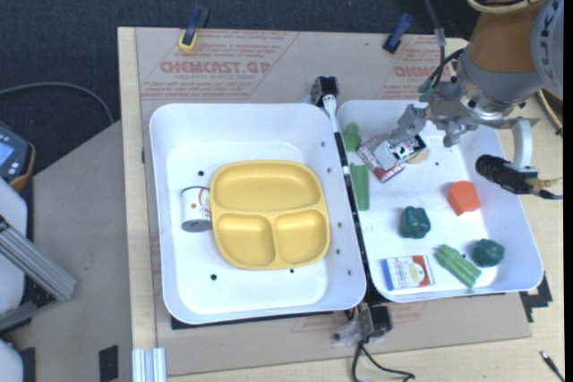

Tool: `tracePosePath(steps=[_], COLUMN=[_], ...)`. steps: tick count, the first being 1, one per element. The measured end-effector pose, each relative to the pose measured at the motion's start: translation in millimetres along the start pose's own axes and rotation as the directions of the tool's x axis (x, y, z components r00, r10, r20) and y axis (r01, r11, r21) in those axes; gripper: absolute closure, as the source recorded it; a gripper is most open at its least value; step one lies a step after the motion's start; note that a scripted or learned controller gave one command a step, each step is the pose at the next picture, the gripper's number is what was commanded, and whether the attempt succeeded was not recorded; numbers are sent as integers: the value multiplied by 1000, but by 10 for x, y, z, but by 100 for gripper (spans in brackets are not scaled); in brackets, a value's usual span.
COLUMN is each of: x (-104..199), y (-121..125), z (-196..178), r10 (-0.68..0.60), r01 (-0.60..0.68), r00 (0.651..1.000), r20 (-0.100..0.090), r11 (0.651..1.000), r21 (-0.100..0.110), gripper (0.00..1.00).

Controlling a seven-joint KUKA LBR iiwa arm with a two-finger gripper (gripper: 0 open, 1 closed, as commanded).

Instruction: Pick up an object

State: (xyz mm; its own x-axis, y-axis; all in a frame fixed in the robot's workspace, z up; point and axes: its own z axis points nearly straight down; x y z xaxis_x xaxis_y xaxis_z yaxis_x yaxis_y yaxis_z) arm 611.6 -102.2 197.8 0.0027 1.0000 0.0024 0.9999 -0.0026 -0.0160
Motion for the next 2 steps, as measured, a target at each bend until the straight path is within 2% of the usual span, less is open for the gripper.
tracePosePath(steps=[1, 2], x=[2, 10], y=[24, 36], z=[-63, 597], r10=[-3, -3], r01=[3, 3], r00=[1000, 1000], r20=[1, 0], r11=[1000, 1000], r21=[-11, -4], gripper=[0, 0])
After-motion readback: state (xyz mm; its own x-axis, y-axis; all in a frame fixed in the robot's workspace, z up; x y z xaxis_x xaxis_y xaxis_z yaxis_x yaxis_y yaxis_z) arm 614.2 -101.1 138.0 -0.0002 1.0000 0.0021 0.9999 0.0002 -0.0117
